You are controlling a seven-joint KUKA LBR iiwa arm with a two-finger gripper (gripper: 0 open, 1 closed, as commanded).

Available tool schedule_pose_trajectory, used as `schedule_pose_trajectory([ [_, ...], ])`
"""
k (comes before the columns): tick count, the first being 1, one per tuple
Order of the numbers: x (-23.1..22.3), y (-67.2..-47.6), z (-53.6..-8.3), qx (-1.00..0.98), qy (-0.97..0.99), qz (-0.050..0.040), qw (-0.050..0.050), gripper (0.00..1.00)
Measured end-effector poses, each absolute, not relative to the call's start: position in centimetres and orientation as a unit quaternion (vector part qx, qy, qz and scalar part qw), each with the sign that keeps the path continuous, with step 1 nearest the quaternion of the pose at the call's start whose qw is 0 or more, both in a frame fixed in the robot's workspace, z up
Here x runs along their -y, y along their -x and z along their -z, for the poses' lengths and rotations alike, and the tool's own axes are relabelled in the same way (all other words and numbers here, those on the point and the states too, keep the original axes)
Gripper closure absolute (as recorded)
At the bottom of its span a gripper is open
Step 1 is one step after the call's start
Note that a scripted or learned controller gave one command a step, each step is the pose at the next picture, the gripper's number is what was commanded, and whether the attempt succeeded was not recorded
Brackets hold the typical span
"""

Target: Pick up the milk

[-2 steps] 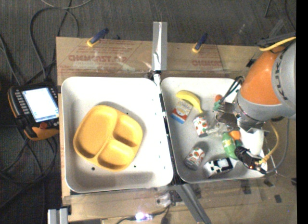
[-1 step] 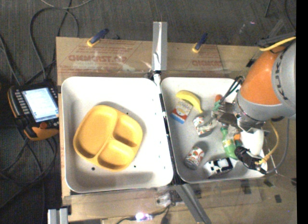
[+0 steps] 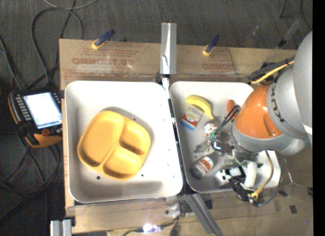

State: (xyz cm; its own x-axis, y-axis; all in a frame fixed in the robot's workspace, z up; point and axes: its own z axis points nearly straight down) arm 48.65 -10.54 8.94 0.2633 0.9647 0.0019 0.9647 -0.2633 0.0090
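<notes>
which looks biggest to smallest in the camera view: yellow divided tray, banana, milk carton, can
1. yellow divided tray, by far the largest
2. banana
3. milk carton and can look alike in size, and both lie at a slant, so I will not rank them.

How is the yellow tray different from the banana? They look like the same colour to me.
The yellow tray lies alone in the left bin, while the banana sits in the right bin among other small items. The tray is far larger. The tray is broad and split into three hollows; the banana is a narrow curved shape lying against a small carton. Both are yellow, and each lies in a white bin.
</notes>
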Motion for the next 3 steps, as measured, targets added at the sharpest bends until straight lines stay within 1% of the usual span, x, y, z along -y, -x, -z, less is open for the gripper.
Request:
schedule_pose_trajectory([
  [1,10.5,-48.7,-9.9,-0.607,-0.795,-0.0036,0.003,1.0],
  [2,12.9,-56.4,-20.5,-0.548,-0.837,0.0029,0.001,1.0],
  [3,5.7,-57.6,-18.2,-0.449,-0.894,0.0034,0.0,1.0],
])
